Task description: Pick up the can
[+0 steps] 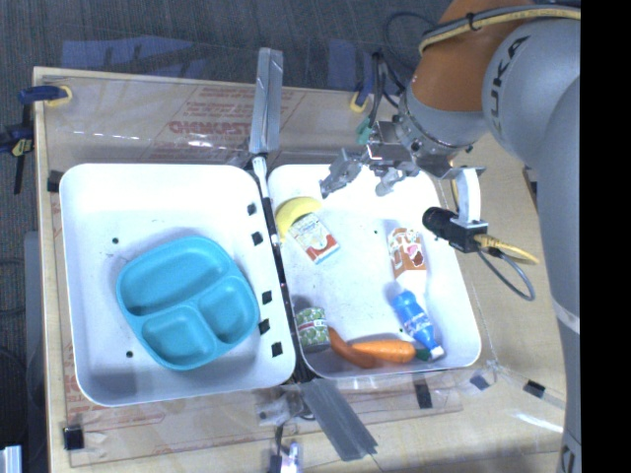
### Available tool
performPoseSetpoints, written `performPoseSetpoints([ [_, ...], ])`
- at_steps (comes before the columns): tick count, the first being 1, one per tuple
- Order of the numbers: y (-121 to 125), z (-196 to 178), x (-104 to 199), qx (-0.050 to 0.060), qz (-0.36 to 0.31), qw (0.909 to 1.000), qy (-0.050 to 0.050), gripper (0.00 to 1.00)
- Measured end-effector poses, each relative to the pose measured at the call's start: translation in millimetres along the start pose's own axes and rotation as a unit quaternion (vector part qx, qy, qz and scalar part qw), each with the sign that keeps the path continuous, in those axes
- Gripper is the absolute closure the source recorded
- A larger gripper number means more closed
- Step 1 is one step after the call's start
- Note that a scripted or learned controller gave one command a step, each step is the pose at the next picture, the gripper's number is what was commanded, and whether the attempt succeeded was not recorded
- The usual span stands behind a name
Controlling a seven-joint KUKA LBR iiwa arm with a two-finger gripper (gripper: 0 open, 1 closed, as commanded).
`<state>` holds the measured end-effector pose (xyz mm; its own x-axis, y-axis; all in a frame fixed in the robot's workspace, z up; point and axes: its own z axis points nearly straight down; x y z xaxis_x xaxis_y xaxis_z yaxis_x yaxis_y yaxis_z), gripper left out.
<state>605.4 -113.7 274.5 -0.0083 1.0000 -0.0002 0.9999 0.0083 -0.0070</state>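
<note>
The can (312,328) is small with a green label and stands in the right bin's (463,294) front left corner, close to the divider. An orange carrot (381,350) lies just to its right. My gripper (362,177) hangs over the back edge of the right bin, far from the can. Its two fingers (337,177) are spread apart and hold nothing.
The right bin also holds a yellow fruit (295,210), a small red-and-white carton (315,238), a white-and-brown bottle (407,252) and a blue bottle (414,323). A blue divided plate (185,302) lies in the left bin (89,215).
</note>
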Motion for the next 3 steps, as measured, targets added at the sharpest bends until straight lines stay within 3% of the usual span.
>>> performPoseSetpoints([
  [1,35,61,80,0.001,0.028,0.9996,0.0,0.0],
  [2,-23,75,110,0.0,-0.057,0.9983,0.0,0.0],
  [3,44,-66,65,-0.002,-0.04,0.9992,-0.001,0.0],
])
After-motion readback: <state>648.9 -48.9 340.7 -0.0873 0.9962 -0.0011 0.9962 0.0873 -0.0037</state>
